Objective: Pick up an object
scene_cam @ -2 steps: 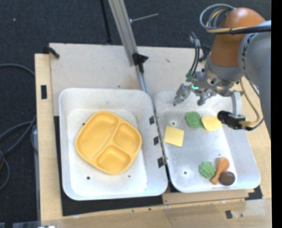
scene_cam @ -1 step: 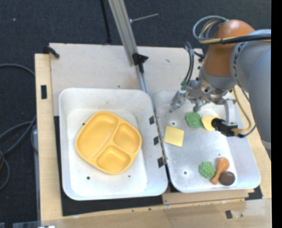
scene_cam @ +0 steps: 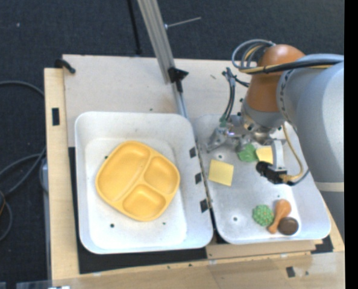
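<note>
Two shallow white bins on a bench, seen from above at a slant. The left bin (scene_cam: pixel 88 131) holds a yellow divided plate (scene_cam: pixel 137 180). The right bin (scene_cam: pixel 239 221) holds a pale yellow square block (scene_cam: pixel 221 173) near its left wall, and a green knobbly ball (scene_cam: pixel 263 215) touching an orange-and-brown drumstick-shaped toy (scene_cam: pixel 281 217) toward its near corner. The arm (scene_cam: pixel 305 101) enters from the right, covering the bin's far right portion. The gripper (scene_cam: pixel 246 138) sits low over the far end; whether it is parted or closed cannot be told. A small green object (scene_cam: pixel 248 155) and a yellow piece (scene_cam: pixel 264 155) lie just beside it, partly hidden, their shapes unclear.
</note>
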Controlling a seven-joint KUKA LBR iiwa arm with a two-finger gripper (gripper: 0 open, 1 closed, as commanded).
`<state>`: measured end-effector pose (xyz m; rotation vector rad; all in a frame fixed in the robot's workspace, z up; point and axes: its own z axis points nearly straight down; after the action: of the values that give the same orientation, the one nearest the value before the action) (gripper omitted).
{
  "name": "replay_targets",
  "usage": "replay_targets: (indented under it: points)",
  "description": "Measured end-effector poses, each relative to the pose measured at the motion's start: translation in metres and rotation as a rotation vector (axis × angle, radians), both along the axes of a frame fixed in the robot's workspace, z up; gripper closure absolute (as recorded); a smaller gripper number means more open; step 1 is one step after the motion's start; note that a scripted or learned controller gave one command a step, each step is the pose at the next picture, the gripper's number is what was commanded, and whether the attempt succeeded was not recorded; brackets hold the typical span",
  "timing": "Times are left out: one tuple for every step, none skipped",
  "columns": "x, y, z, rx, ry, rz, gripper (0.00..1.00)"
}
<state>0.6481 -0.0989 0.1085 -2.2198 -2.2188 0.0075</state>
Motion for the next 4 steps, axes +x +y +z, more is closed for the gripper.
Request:
replay_targets:
  points:
    - [0.0,-0.001,-0.008,-0.001,-0.005,-0.001,0.0]
    - [0.001,-0.002,0.005,-0.001,-0.008,-0.004,1.0]
    - [-0.006,-0.008,0.06,0.0,-0.012,0.0,1.0]
    - [-0.009,-0.01,0.105,0.0,-0.012,0.0,1.0]
